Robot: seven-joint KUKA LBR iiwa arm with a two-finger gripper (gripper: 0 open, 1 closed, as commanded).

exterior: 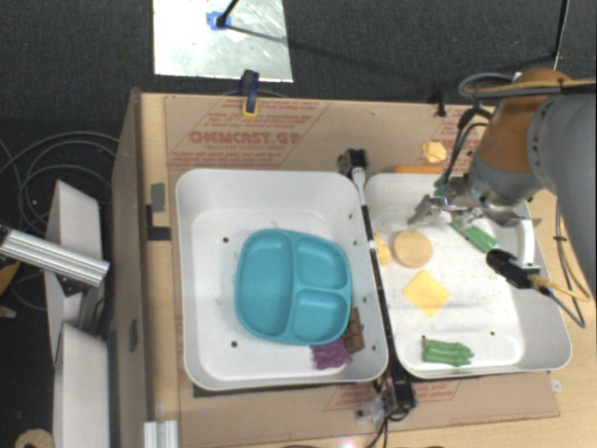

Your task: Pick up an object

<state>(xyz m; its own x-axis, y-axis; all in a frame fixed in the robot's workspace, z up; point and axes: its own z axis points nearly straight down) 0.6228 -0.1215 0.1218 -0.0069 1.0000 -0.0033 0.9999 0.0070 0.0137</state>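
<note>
My arm (550, 138) reaches in from the right, its grey body bent downward with the orange band just above the wrist. My gripper (457, 208) hangs low at the wrist's end, pointing down and to the left.

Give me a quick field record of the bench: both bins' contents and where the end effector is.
left bin: blue divided plate, purple item and brown item at its near right corner
right bin: round tan piece, yellow square piece, green item near front, green item by the end effector
end effector: over the right bin's far side, beside the upper green item
grasp: cannot tell
outside the bins: yellow piece on the cardboard behind the right bin
</note>
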